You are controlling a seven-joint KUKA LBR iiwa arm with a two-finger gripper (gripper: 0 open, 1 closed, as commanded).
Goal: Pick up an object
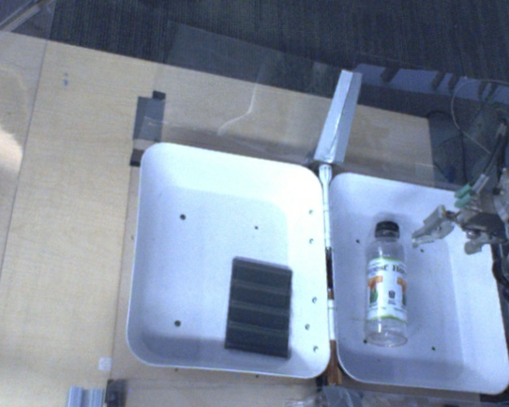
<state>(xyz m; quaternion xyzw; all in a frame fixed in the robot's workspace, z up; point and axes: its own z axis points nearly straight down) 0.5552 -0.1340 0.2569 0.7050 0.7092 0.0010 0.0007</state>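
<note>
A clear bottle [387,286] with a black cap and a printed label is seen lying on its side in the right bin [457,370], cap toward the far wall, its length running almost straight along the bin. A dark ribbed block [260,308] lies flat in the left bin [170,261], near the front. The gripper [453,226] is held over the far right part of the right bin, just beside the bottle's cap end and apart from it; nothing is seen between its tips. Whether the jaws stand open or closed cannot be told from this view.

The step in hand is judged to be the approach to the bottle, the nearer thing. It would be done best if the gripper were brought over the labelled middle of the bottle, not the cap, and turned so that the jaws close across the width. A round, smooth body is likely to roll or slip out, so a centred, level descent is called for, with the tips lowered well past the widest part before closing. The bin wall is well apart from the bottle and should not hinder.
</note>
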